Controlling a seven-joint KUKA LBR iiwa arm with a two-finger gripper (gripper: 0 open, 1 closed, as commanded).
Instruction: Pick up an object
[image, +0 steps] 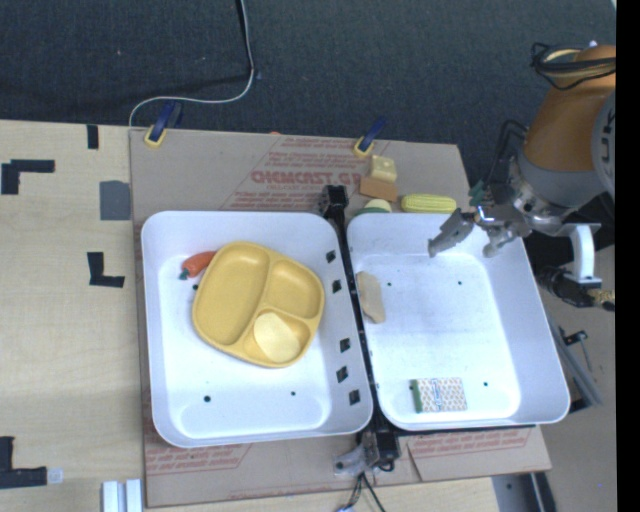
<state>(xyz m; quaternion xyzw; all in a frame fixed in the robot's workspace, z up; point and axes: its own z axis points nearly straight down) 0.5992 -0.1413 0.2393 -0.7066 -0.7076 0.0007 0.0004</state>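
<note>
My gripper (472, 240) hangs over the far right corner of the right bin (500, 300), its two fingers spread open with nothing between them. In that bin a pale beige piece (371, 297) lies against the left wall, and a small flat packet with a green edge (437, 395) lies near the front. The left bin (170, 400) holds a yellow divided plate (258, 302) with a pale round item (277, 336) in one section, and an orange carrot-like piece (197, 263) pokes out behind the plate.
Behind the bins on the cardboard sit a tan block (379, 180), a green-and-white piece (377, 207) and a yellow corn cob (428, 203). Black clips run along the divider between the bins. Blue clamps hold the cardboard's far edge.
</note>
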